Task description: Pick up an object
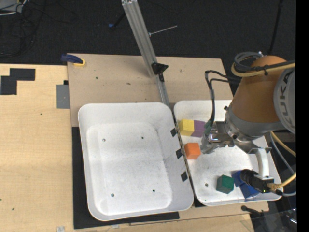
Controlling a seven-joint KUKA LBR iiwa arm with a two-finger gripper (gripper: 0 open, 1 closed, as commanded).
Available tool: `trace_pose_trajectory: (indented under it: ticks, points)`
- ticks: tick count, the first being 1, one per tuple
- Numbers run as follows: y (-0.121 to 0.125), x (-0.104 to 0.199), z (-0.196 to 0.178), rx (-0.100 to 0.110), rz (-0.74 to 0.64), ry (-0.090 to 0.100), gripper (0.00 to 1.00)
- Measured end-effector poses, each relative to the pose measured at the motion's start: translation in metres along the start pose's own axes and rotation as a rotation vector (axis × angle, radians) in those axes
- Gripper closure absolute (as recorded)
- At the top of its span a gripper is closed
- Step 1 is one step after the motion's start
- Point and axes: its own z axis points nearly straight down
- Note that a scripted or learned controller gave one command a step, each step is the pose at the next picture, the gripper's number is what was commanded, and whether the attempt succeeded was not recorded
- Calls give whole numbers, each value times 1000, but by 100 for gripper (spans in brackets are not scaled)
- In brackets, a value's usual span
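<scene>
At the far left the pale wooden surface [34,144] carries dark patches near its top edge, and a small blue and yellow clamp [72,59] sits at the back corner of the brown board [116,81]. The left bin [91,115] lies on that board, its white floor marked by a few dark specks. A slanted metal rail [142,35] runs down from the top toward the gap between the two bins. In the right bin [219,197], a yellow block [186,126] touches a purple block [199,127] near the back; just in front of them lies an orange block [192,151]. The end effector [210,141] hangs low just beside the orange block, to its right; whether its fingers are spread or closed cannot be told. Toward the front right sit a green block [225,183] and a blue block [245,183], close together. The grey arm [260,98], with its orange band, looms over the bin's right side.
</scene>
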Motion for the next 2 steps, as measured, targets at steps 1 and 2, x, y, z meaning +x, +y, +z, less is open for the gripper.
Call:
trace_pose_trajectory:
  ticks: [1,2]
  points:
    - [3,54,14,4,2,-1,100]
    - [6,110,7,2,3,-3,100]
